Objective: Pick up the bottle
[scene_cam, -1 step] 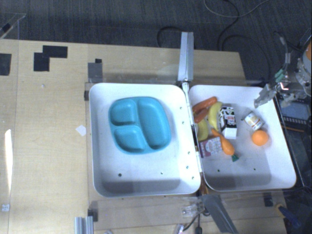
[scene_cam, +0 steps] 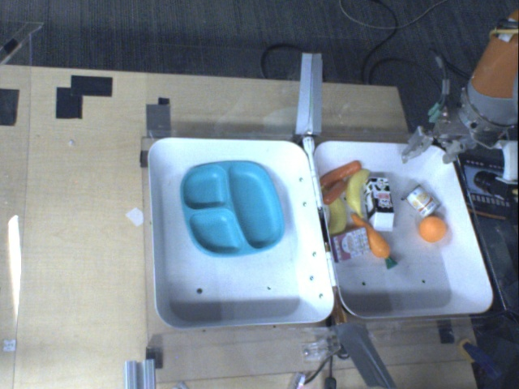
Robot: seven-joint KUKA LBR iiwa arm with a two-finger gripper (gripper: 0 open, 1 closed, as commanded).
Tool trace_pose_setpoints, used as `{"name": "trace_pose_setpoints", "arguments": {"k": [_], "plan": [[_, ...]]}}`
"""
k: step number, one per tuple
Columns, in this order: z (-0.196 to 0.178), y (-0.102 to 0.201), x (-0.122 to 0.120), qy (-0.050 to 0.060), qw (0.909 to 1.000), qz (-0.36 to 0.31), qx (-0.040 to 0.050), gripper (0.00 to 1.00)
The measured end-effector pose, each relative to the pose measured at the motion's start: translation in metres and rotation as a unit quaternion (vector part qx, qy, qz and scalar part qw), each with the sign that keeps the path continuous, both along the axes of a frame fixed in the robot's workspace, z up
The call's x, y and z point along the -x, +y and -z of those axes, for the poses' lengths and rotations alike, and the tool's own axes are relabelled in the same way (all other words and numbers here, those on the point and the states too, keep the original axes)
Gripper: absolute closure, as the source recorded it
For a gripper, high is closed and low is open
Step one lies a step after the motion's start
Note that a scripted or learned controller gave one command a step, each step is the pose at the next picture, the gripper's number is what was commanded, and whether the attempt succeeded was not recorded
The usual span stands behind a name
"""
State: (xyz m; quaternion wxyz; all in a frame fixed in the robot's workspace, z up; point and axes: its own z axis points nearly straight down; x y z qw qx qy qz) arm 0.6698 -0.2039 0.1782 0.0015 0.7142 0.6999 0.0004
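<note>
Looking down at a slant on your pale wooden surface [scene_cam: 81, 241], you see two shallow white bins side by side. The left bin [scene_cam: 162, 290] holds a blue divided tray [scene_cam: 233, 207] with three compartments, lying flat near the bin's middle.

The right bin [scene_cam: 462, 290] holds a cluster of small things toward its left half. A red sausage [scene_cam: 339, 173] lies at the top of the cluster, a yellow banana [scene_cam: 355, 193] just below it, and a small black-and-white carton [scene_cam: 379, 196] beside the banana. Below them sit a purple pouch [scene_cam: 351, 242] and an orange carrot [scene_cam: 375, 241] with a green tip. Well apart to the right, an orange [scene_cam: 433, 229] rests on the bin floor, and just above it lies a small silver-and-white container [scene_cam: 422, 201] on its side. That is probably the bottle you are after, though it is too small to be certain.

Your arm [scene_cam: 496, 79] reaches in from the right, grey with an orange band. The tool [scene_cam: 428, 143] hangs over the far right corner of the right bin, its fingers spread apart with nothing between them, above and near the bottle but not touching it.

Nothing of the pick is done yet as things lie. You have the descent, the closing on the bottle and the lift all left to do.
</note>
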Motion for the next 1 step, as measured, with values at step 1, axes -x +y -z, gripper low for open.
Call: {"name": "trace_pose_setpoints", "arguments": {"k": [1], "plan": [[-0.0019,0.0002,-0.0008,-0.002,1.0,0.0,0.0004,0.0]]}}
